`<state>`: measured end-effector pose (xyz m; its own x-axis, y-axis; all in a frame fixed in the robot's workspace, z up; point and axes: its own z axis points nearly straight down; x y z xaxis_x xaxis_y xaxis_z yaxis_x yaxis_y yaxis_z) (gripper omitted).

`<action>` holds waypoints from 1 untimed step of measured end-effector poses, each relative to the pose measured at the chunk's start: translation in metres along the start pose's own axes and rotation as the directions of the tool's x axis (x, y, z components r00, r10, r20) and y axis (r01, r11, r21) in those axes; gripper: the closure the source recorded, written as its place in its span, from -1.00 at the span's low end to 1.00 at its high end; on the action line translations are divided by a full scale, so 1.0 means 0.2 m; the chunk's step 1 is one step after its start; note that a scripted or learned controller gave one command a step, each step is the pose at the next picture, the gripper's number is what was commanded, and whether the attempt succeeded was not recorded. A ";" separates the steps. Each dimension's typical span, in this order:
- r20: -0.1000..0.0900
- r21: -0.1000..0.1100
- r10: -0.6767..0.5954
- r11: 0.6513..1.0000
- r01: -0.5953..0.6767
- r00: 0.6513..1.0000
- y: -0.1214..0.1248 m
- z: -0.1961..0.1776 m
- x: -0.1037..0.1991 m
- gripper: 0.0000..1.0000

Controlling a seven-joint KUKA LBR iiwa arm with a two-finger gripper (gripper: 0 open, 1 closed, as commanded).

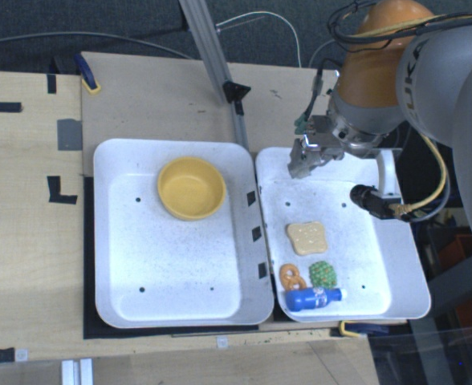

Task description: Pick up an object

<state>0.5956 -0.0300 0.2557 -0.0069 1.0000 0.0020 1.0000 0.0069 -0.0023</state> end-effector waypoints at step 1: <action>0.001 0.002 0.001 1.000 -0.001 1.000 -0.06 0.10 0.25 1.00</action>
